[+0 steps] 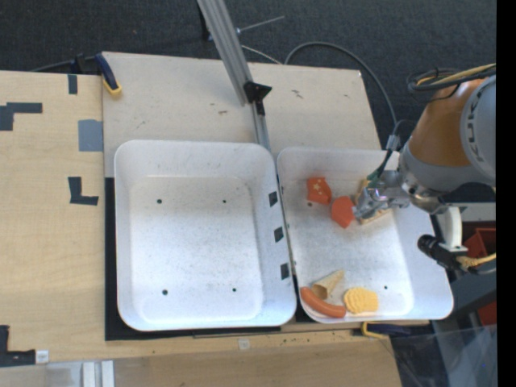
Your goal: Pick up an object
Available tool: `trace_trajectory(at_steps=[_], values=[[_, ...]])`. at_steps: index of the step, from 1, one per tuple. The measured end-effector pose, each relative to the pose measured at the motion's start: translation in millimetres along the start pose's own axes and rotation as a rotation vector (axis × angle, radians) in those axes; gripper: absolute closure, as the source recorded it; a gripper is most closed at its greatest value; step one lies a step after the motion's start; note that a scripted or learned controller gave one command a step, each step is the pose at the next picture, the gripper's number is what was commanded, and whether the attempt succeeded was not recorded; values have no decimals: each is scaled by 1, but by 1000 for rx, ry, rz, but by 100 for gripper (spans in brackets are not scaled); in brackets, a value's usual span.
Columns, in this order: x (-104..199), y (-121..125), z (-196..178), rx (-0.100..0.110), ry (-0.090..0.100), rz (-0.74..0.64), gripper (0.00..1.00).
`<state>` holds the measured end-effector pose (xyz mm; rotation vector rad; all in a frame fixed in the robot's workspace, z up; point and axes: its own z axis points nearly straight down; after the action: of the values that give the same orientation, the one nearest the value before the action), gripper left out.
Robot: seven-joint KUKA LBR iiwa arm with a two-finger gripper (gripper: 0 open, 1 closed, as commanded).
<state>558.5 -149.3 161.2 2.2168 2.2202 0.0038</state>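
Plywood bench [177,95] takes up most of the view, pale, with blue-grey tape patches on its left part and a yellow-and-blue clamp [107,75] at its upper left corner. An aluminium pole [230,43] slants down from the top edge to a black bracket at the junction of the bins.

Next in size is the left bin [193,232], a shallow white tray speckled with dark dots. The right bin [387,272] touches it along a shared rim, where small black clips sit.

Reaching in from the right comes the KUKA arm [451,135], its orange band and grey wrist over the right bin's upper right corner. A black cable [339,55] loops from it across the bench.

The gripper [372,201] is low inside the right bin near its upper right area, fingers pointing left. Whether they are spread or closed cannot be told, since the metal parts blur together. Nothing is seen between them.

An orange-red block [343,212] lies just beside the gripper's tip, on its left, possibly touching it. A second orange-red piece [318,189] with pale spots sits near it, up and left.

Along the near rim lie a red sausage-shaped toy [321,303], a yellow waffle-patterned round [361,300] and a tan cone-like piece [330,281], close together.
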Motion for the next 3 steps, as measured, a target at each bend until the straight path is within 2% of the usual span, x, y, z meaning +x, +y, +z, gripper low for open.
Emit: trace_trajectory(at_steps=[1, 2, 3], values=[[-7, 3, -61, -1, -1, 0, 100], [-7, 4, -88, 2, 0, 0, 100], [48, 13, -76, 6, 2, -5, 100]])
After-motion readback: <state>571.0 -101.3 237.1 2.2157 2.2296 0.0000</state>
